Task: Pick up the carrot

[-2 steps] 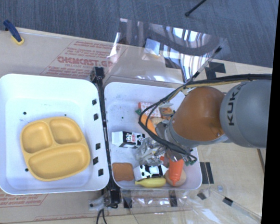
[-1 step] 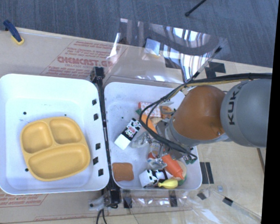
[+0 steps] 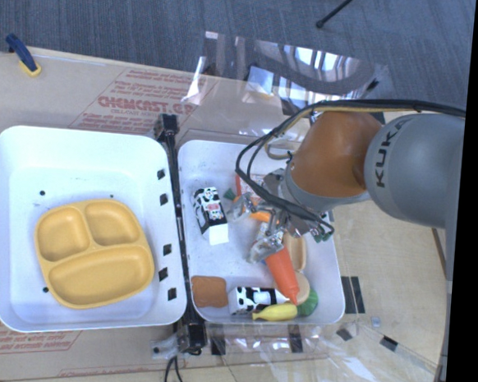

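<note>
A grey KUKA-branded arm's two-finger gripper [image 3: 269,244] hovers over the tapered orange plastic carrot [image 3: 283,274], which lies in the right white bin [image 3: 250,158]; whether it is open or closed cannot be told. Likely light, rigid and slick, the carrot suits a mid-body grasp. Cardboard [image 3: 139,100] beyond reads "CHEMCAST".

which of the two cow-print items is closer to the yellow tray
The upper cow-print toy, in the right bin's upper left; the other cow-print toy lies along the bottom by the banana.

Bench [image 3: 50,76] under two white bins [image 3: 7,209]
</note>
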`<state>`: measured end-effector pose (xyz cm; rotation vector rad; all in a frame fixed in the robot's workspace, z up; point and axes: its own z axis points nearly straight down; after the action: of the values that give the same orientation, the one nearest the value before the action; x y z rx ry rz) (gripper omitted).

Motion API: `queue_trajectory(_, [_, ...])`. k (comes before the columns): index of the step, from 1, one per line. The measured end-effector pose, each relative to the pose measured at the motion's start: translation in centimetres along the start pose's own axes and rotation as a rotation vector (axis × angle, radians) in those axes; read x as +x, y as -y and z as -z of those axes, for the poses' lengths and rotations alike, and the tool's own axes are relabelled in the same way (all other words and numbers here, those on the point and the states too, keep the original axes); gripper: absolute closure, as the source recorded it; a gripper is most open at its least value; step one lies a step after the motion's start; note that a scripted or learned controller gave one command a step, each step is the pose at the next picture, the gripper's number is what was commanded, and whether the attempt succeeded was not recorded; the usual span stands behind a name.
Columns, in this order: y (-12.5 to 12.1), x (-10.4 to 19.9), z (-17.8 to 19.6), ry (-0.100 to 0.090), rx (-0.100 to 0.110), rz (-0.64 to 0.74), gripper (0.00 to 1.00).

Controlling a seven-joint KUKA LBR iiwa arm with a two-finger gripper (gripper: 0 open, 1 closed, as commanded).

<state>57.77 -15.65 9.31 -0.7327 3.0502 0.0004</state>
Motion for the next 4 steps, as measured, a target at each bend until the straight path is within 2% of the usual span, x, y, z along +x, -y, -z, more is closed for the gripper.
queue_trajectory(1, [-0.1,-0.1,1.0,0.000,0.000,0.004,1.00])
queue_trajectory(2, [-4.6,-3.5,6.5,0.002,0.001,-0.116,1.00])
queue_trajectory(3, [-6.0,-1.9,7.7,-0.005,0.000,-0.240,1.00])
queue_trajectory(4, [-5.0,-1.4,7.7,-0.003,0.002,-0.478,1.00])
